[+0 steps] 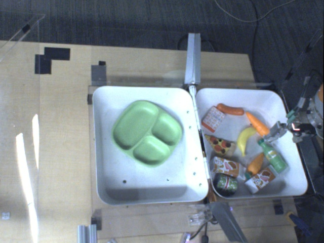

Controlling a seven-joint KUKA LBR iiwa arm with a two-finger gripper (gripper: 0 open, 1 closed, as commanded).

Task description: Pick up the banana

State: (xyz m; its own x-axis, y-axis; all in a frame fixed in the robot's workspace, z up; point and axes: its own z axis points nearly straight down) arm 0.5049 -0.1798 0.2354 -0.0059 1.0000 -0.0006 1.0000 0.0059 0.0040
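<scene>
Down at the front of the right bin (296, 186) sit a dark can (225, 184) and a small carton (259, 180). Farther back, the banana (244, 139) lies in the middle, yellow and curved, beside a carrot (257, 124). End effector (277, 130) hangs just right of it; I cannot tell its grip.

pale wooden bench (50, 135), dark carpeted floor (126, 9) beyond, loose black cable (253, 11), light glare at left

the arm's end effector (280, 129) reaches in from the right, its pose seemingly low.
</scene>
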